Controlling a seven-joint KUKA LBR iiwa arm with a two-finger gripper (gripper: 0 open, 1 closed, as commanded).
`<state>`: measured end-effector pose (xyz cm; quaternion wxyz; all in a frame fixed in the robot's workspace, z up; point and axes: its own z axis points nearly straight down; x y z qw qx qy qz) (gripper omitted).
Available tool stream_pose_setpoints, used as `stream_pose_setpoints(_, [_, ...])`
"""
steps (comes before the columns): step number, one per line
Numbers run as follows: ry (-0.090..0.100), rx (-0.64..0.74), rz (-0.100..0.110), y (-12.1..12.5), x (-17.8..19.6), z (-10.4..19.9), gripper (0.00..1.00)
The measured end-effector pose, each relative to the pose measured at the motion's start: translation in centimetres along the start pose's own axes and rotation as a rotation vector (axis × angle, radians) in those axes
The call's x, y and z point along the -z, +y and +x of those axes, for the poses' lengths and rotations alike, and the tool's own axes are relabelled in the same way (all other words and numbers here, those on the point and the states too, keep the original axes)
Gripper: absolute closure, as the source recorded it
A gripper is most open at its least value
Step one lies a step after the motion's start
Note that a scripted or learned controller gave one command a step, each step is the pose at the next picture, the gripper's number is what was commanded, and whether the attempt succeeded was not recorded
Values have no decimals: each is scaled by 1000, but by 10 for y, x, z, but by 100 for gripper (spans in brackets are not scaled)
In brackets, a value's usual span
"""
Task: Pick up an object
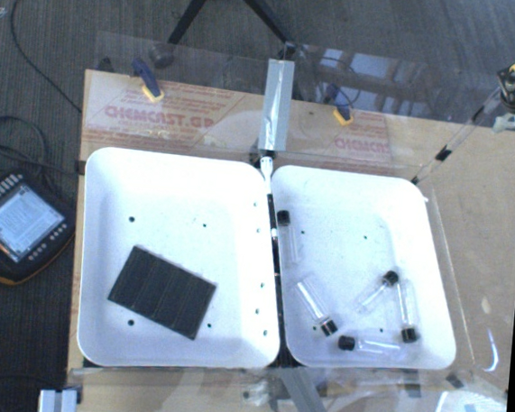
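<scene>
Both bins from above, my feed.
Dark ribbed panel lies flat, lower centre of the left bin. I count five clear black-capped vials scattered low in the right bin.

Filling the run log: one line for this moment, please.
left bin: black pad | right bin: five vials | nothing lifted

Black ridged panel flat, left bin; five black-capped clear vials scattered, right bin.
</scene>
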<state>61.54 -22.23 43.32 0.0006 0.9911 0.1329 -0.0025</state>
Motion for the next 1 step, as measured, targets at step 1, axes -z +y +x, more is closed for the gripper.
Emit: stream_pose_setpoints(1, [0,0,0,0,0,0,0])
